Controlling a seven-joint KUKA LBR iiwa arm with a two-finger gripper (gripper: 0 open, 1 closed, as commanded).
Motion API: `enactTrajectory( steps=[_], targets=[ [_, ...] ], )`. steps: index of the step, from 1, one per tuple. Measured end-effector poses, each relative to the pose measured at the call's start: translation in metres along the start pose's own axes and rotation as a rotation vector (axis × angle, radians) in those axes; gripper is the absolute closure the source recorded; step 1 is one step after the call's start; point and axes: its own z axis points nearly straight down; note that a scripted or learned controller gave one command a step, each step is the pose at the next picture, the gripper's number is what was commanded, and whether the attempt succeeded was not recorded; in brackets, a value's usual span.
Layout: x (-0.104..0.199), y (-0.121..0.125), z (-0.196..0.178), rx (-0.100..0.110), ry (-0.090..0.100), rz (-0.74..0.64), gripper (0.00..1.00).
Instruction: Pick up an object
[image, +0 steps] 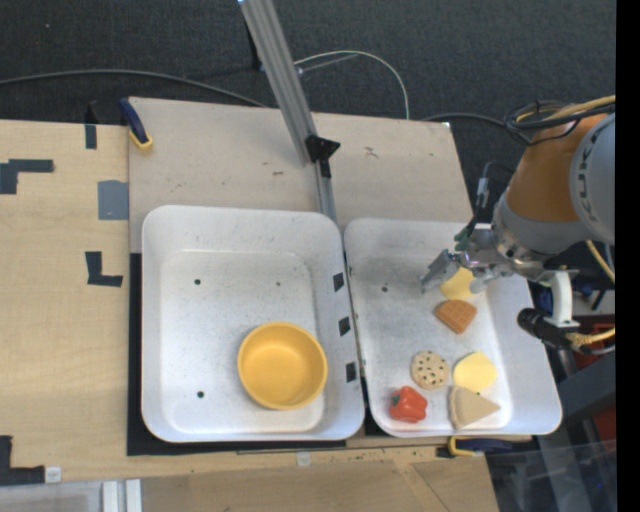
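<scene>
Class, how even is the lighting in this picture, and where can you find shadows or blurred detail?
Camera view: lighting is soft and even, with no harsh glare on the two shallow white bins; the round yellow bowl casts only a faint shadow; the hand and the small pale yellow piece beside it look slightly blurred.

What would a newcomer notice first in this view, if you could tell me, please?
First the yellow bowl, alone in the left bin. Then the right bin, with its cluster of small food pieces near its front: a red pepper and a cookie. The tool hangs over a yellow piece at that bin's back.
</scene>
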Motion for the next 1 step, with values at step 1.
enactTrajectory(
  steps=[1],
  targets=[
    [-0.0014,-0.0039,0.0445,0.0,0.0,0.001,0.0]
  ],
)
